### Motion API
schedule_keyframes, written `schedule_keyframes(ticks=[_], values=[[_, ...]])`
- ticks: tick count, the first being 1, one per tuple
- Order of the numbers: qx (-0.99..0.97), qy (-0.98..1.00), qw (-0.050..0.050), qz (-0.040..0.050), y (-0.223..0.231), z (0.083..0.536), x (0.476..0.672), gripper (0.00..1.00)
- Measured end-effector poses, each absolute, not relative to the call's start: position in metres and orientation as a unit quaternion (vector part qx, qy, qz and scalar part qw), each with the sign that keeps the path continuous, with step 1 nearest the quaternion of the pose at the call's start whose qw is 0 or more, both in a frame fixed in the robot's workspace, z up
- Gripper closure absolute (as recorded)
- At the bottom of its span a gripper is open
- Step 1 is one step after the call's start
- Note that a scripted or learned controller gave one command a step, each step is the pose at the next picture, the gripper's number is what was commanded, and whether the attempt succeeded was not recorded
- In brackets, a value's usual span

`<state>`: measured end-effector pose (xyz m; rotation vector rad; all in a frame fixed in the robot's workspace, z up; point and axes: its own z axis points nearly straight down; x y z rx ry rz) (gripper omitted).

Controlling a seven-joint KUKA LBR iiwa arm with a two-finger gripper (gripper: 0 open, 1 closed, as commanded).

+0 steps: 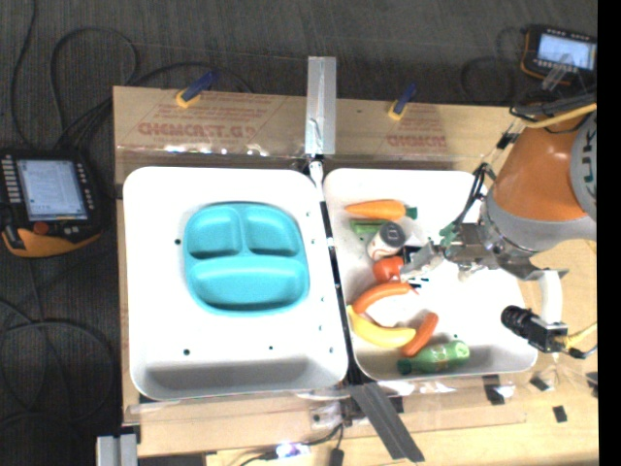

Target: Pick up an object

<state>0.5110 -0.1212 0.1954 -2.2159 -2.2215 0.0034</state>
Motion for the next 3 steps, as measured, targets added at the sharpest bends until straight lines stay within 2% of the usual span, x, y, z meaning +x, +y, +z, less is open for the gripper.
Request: schedule_keyframes(ticks=[1,2,3], values=[[-0.682,-0.731,-0.005,-0.0031,-0.129,0.100,0.553,0.00],[-0.752,-0.659,-0.003,-0.0032,-0.131,0.099,0.540,0.00],[-0.785,-0.619,0.001,0.0013,-0.142,0.123,0.552,0.00]])
